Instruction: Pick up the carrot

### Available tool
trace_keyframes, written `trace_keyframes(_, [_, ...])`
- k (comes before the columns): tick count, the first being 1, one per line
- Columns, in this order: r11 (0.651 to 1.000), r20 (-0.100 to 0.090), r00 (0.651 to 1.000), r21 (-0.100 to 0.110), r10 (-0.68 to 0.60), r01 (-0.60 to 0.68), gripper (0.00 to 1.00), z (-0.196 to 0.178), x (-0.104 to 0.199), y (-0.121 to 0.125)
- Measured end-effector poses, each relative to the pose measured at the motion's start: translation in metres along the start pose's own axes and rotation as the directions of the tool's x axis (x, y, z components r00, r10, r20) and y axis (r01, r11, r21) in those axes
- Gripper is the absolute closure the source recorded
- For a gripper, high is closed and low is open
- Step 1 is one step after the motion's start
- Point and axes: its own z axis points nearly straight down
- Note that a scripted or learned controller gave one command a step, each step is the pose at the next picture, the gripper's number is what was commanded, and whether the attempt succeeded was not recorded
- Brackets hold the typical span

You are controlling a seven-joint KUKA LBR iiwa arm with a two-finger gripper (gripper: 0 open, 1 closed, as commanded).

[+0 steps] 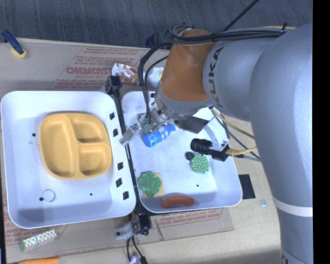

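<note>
near the right bin's (225, 188) front wall lies the carrot (178, 201), beside a green leafy item (150, 183). gripper (148, 126) sits by a blue object (157, 136); grip state unclear.

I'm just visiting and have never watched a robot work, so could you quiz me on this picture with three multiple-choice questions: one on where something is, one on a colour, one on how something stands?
1. Where does the long orange carrot lie?
A. In the yellow tray
B. By the near wall of the right white bin
C. On the cardboard outside the bins

2. What colour is the divided plastic tray in the left white bin?
A. Yellow
B. Blue
C. Green

3. How does the carrot stand to the gripper?
A. Between its fingers
B. Lifted above the bin
C. Lying apart from it

Answers: 1 B, it rests at the bin's lower edge. 2 A, the tray is plainly yellow. 3 C, the gripper is up by the blue object.
</note>
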Motion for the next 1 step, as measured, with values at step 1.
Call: trace_keyframes(1, [0.979, -0.003, 0.979, 0.004, 0.206, -0.206, 0.0, 0.0007, 0.0795, -0.0339])
